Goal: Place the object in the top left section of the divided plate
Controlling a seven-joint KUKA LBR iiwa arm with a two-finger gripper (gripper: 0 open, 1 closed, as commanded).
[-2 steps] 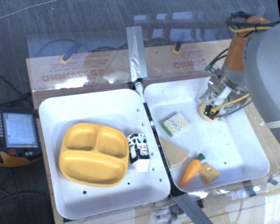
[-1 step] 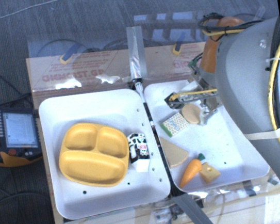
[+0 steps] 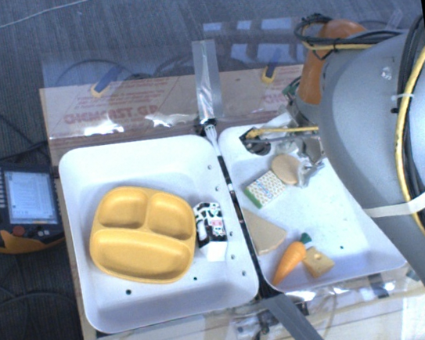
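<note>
The yellow divided plate [image 3: 141, 233] lies in the left bin [image 3: 78, 173], with two smaller sections at its far side and one long section at its near side. A small black-and-white cow-patterned carton [image 3: 212, 229] stands just right of the plate, against the bin's right wall. My gripper [image 3: 300, 162] hangs low over the far part of the right bin [image 3: 355, 223], right beside a round tan toy piece [image 3: 284, 169]. A green-and-white packet [image 3: 266, 188] lies just left of that piece.
In the right bin, a tan wedge [image 3: 263, 233] lies by the left wall, with a toy carrot [image 3: 288, 261] and a small yellow block [image 3: 317, 262] near the front. The grey arm [image 3: 380, 124] covers the bin's right side. A pendant [image 3: 21, 203] sits left of the bins.
</note>
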